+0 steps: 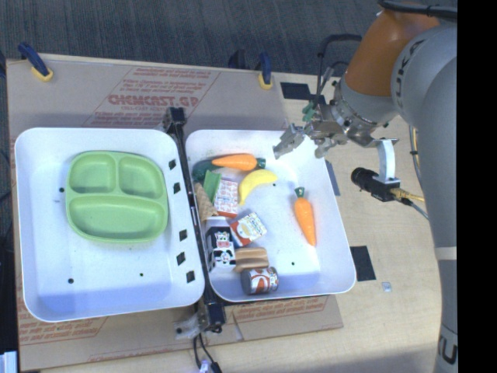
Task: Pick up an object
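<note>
The small red-and-silver tin can [259, 280] lay far below your two-finger gripper [301, 141], whose fingers were spread and empty; you needed to descend squarely over the yellow plastic banana [257, 183] beneath.

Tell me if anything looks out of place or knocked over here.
Only mildly: the can lies on its side at the right bin's near edge, and most items are heaped against the bin's left wall. Nothing looks spilled or damaged.
</note>
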{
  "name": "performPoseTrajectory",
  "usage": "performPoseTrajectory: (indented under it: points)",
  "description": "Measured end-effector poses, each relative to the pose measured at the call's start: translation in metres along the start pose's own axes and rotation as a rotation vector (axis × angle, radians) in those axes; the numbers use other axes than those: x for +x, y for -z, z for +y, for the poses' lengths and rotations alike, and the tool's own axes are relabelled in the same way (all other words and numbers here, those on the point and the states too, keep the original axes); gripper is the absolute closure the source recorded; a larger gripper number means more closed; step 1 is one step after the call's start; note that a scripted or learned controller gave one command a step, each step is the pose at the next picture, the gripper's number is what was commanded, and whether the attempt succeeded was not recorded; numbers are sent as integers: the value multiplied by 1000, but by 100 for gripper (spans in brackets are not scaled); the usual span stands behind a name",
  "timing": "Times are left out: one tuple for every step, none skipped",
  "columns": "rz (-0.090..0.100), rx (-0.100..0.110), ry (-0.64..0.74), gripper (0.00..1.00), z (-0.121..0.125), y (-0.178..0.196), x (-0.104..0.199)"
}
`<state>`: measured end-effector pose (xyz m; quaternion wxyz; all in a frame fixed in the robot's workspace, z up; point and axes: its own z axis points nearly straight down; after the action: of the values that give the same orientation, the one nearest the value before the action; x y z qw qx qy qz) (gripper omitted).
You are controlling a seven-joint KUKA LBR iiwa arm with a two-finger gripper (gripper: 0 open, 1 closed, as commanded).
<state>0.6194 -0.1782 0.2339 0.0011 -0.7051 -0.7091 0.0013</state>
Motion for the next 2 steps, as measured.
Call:
performPoseTrajectory:
  points:
    - [-2, 0, 1, 0, -31, -26, -27]
    - [-1, 0, 0, 0, -137, -39, -33]
